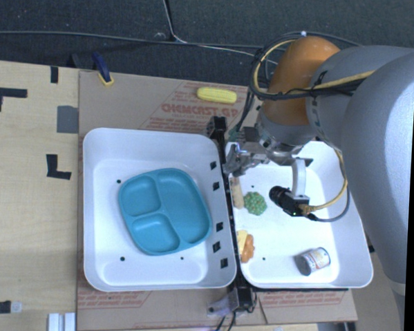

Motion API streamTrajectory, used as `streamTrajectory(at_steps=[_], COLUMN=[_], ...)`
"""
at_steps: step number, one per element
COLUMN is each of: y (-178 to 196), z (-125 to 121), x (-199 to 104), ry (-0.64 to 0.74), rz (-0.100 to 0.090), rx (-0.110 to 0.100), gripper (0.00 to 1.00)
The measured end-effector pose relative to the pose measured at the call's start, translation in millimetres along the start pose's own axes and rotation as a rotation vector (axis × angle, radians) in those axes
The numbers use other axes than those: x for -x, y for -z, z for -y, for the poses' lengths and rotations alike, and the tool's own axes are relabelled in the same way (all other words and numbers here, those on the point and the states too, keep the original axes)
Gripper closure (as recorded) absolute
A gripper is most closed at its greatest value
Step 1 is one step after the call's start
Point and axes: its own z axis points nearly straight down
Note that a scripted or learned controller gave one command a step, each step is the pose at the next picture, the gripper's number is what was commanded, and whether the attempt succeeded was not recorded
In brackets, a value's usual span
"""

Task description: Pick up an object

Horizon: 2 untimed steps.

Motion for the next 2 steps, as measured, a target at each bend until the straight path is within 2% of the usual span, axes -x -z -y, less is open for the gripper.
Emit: streamTrajectory(at_steps=[1,2], y=[1,15], z=[-24,-40], x=[-53,-89], ry=[0.000,-0.002], rz=[0.001,0.001], rx=[0.001,0.002], gripper=[1.00,1.00])
